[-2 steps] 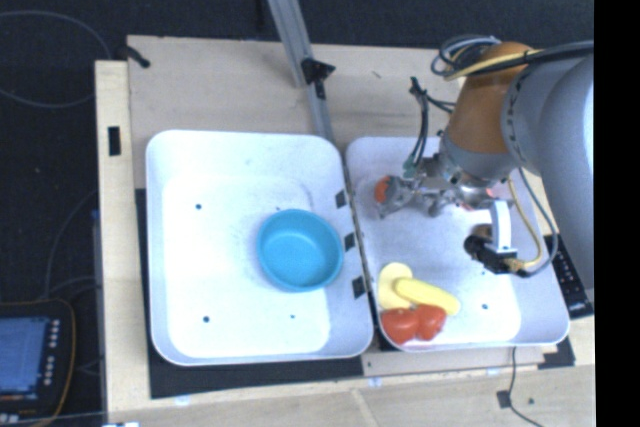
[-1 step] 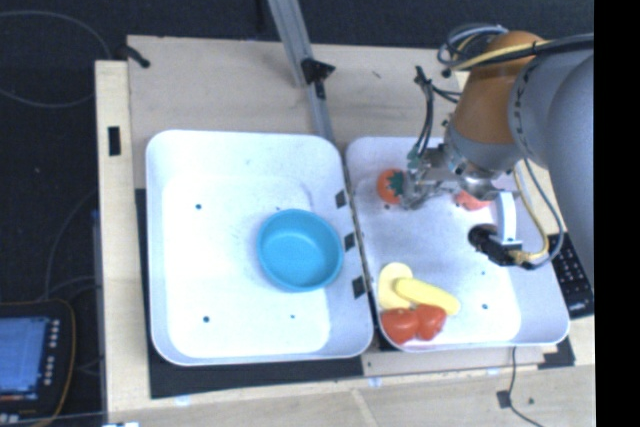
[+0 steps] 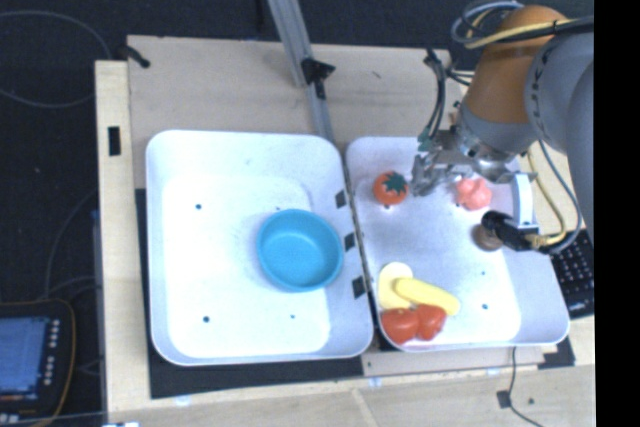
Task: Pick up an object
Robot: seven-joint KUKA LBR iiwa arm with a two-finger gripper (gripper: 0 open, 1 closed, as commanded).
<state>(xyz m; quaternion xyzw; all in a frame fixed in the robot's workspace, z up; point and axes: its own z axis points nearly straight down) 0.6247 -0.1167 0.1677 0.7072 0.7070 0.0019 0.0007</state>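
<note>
Hovering just right of the tomato (image 3: 390, 188), the claw (image 3: 428, 177) hangs low; whether its fingers are apart, I cannot tell.

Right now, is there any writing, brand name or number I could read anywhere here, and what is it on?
None can be read.
The small screen at the lower left glows blue, but whatever is on it is too blurred to read.
The two white bins, blue bowl and toy foods bear no visible lettering.

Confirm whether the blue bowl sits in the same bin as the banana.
No: the blue bowl lies in the left bin, the banana in the right bin.
</note>
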